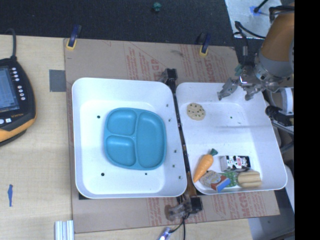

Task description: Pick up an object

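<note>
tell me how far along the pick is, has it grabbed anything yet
Nothing looks picked yet. The end effector hangs open and bare over the far edge of the right bin. The cookie lies alone nearer the far-left corner, while the carrot and the other small items sit along the near edge. Left to do: move over one, descend, close and lift.

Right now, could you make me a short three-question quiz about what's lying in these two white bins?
1. True or false: the blue divided plastic plate lies in the left shallow white bin.
2. Which item lies alone near the right shallow white bin's far left corner: (a) orange toy carrot, (b) round chocolate-chip cookie, (c) tan wooden block?
3. Fill in: the two-finger gripper hovers over the right bin's ____ edge.

Key: 1 true; 2 b; 3 far.
</note>
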Controlling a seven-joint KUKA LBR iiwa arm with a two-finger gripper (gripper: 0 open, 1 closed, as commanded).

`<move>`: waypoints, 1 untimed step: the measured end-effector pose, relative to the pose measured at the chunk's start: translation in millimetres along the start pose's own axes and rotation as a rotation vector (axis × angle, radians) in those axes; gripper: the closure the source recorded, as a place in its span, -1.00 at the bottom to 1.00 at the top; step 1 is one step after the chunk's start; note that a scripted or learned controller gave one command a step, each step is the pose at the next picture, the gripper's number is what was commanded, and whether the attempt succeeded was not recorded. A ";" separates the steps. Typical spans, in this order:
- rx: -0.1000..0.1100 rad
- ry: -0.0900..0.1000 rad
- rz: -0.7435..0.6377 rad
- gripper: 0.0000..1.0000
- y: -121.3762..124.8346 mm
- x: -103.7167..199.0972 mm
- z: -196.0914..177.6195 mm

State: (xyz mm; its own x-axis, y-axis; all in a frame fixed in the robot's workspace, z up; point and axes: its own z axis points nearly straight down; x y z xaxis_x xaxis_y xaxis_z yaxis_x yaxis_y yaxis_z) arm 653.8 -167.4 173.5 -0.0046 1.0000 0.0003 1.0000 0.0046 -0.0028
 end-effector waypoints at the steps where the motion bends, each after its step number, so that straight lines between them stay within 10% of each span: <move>1: 0.004 0.000 0.001 -1.00 -83.0 33.6 57.4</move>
State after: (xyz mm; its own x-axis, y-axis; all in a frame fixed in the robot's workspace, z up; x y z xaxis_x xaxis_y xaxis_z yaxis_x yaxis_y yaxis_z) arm 570.5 -134.1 116.3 -0.0032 1.0000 0.0002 1.0000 0.0032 -0.0069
